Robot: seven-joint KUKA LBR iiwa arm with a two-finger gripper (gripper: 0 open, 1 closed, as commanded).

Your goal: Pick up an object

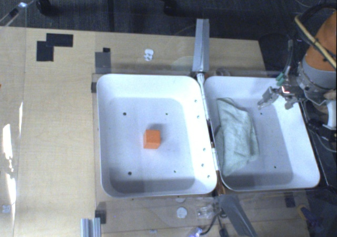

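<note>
The arm (318, 65) comes in at the right edge of the frame, its jaws (276, 94) hanging over the upper right of the right bin (300, 141). From here they look slightly parted with nothing between them, though they are small and blurred.

There are 2 things to pick. A cloth (236, 135) lies crumpled along the left side of the right bin, near the jaws. An orange block (152, 139) sits alone in the middle of the left bin (113, 125), well apart from them.

My worry is the cloth. It is limp and flat, so the jaws could close on a thin fold that slips out on the lift, or strike the bin floor. The block would need a long reach across the divider.

No brand, label or writing is readable anywhere on the counter (47, 125).
</note>
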